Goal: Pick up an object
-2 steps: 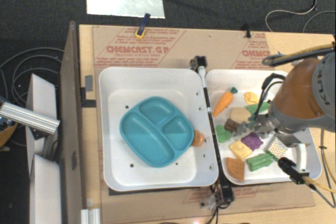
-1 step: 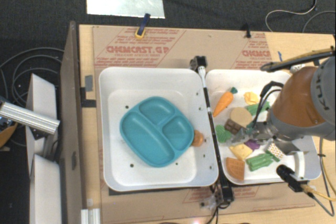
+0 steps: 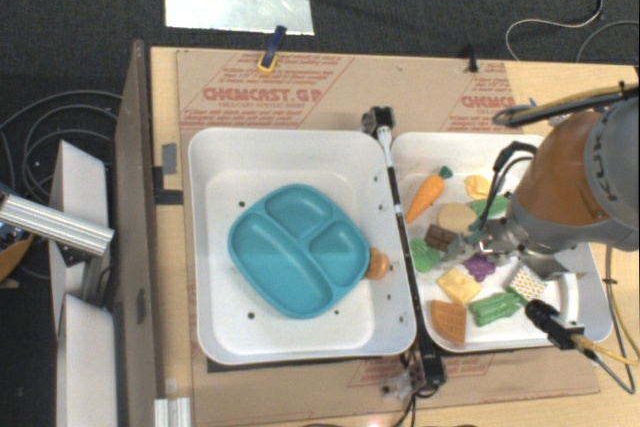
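"CHEMCAST GP" on brown backing sheet [image 3: 262,95]

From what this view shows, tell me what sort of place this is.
Probably a robotics lab bench set up for grasping trials. A grey arm with an orange band reaches over two white bins: the right bin holds toy food, the left bin a teal divided plate. Loose cables lie on dark carpet.

A blue divided plate [image 3: 298,249] lies in the left bin [image 3: 215,215]; the gripper [image 3: 487,242] hovers over toy food in the right bin [image 3: 600,320].
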Controlling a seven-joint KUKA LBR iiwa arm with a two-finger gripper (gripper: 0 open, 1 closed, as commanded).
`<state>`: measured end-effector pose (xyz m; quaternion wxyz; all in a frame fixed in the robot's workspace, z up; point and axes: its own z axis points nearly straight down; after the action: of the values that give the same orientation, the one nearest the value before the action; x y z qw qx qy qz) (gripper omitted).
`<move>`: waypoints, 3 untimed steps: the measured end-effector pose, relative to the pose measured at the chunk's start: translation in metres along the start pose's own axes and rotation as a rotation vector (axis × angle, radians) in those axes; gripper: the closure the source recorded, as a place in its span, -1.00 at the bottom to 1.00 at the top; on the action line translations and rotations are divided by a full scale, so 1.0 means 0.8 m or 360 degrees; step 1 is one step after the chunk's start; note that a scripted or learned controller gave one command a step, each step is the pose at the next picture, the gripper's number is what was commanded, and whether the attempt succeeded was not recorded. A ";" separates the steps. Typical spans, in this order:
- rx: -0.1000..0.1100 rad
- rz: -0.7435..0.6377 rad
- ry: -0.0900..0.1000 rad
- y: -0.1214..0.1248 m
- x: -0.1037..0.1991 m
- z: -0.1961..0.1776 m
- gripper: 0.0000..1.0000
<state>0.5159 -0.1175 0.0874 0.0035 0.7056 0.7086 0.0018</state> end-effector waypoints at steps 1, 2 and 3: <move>-0.0013 0.0002 -0.0005 0.002 -0.001 -0.015 1.00; -0.0012 0.0002 -0.0004 0.002 -0.001 -0.014 -1.00; -0.0009 0.0009 0.0002 -0.032 -0.008 -0.001 -1.00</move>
<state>0.4901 -0.1241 0.0877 0.0049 0.7077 0.7065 0.0043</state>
